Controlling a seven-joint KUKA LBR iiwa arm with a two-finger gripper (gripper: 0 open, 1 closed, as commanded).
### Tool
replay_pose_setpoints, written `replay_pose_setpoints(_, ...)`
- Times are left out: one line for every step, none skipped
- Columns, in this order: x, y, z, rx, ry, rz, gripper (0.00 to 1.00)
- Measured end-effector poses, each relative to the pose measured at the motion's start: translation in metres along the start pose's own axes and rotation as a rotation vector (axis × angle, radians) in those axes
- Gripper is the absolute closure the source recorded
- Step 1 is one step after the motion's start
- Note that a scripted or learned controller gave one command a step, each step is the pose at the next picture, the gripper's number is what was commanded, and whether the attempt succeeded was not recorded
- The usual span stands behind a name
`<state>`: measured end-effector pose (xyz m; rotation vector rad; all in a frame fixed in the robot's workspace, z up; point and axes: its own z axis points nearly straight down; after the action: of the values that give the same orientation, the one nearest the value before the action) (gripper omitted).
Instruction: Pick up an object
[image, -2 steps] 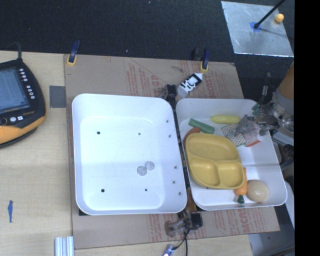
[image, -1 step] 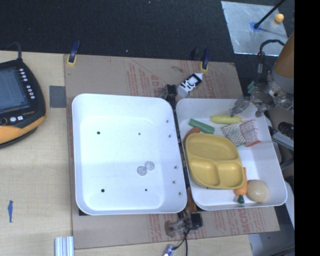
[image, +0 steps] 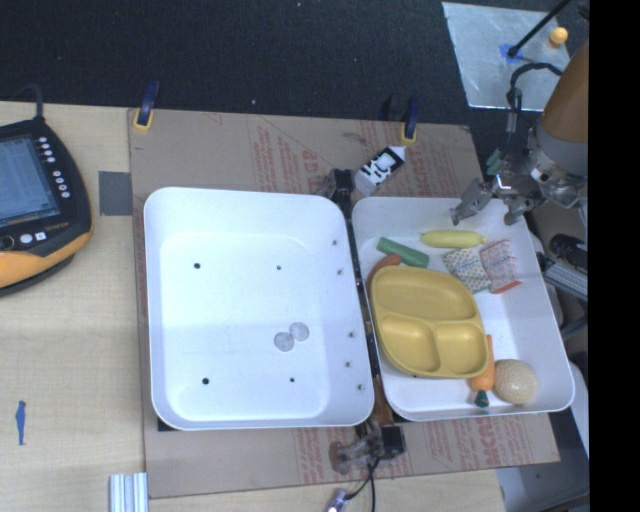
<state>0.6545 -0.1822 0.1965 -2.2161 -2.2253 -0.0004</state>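
Small yellow banana (image: 451, 239) flat near right bin's (image: 556, 330) far wall, beside green stick (image: 402, 252).

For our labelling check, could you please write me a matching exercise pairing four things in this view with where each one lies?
Things:
1. yellow divided tray
2. two small clear discs
3. beige ball
4. gripper

Places:
A. near corner of the right bin
B. above the far edge of the right bin
C. floor of the left bin
D. middle of the right bin

Pairs: 1-D, 2-C, 3-A, 4-B
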Motion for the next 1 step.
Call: replay_pose_setpoints(-0.0303, -0.0918, -0.0044, 0.004, -0.002, 0.001, 0.0)
